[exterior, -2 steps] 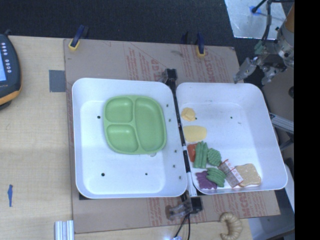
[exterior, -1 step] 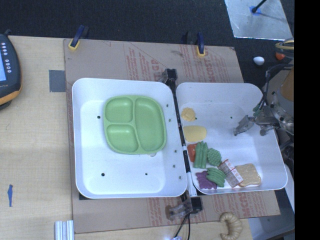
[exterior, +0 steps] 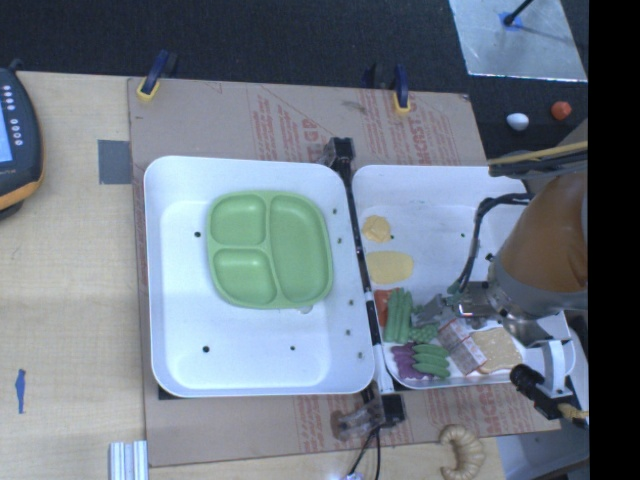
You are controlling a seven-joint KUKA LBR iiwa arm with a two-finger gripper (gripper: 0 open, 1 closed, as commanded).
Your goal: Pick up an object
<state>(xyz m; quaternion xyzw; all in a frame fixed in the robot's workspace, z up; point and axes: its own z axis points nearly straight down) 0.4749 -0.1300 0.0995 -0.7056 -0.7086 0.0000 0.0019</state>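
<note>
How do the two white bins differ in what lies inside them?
The left bin holds one green divided plate, lying flat near its middle. The right bin holds several small food pieces, yellow, green and others, crowded toward its near end, with the gripper over them. Both bins are shallow and white.

Colours across the two bins and bench

Pale green divided plate [exterior: 270, 249] in the white left bin [exterior: 180, 358]; right bin [exterior: 425, 193] also white, holding yellow pieces [exterior: 388, 265], green bean pods [exterior: 399, 313], a purple item [exterior: 404, 356] and tan toast [exterior: 494, 349]; arm [exterior: 548, 243] grey with orange band; brown cardboard [exterior: 290, 118] with red print, blue-and-yellow clamps [exterior: 153, 76]
</note>
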